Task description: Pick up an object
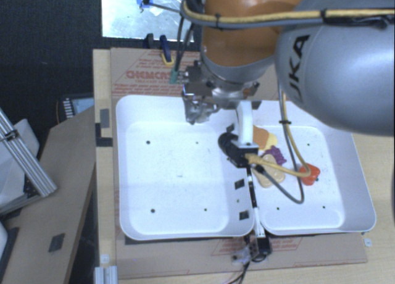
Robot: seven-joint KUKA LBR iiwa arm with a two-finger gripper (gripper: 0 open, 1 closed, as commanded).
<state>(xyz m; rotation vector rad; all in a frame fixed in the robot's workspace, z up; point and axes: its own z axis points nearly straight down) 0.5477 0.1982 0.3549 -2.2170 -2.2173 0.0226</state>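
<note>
over the far right corner of the left bin (142, 215) we find the gripper (197, 113); we cannot tell its jaw state. by the right bin's (327, 208) left wall lie a tan piece (271, 176), a purple piece (276, 155) and, just apart, a red piece (310, 174). we advise taking the red piece, descending squarely, clear of its neighbours. its long axis and heading are too small to judge.
</note>
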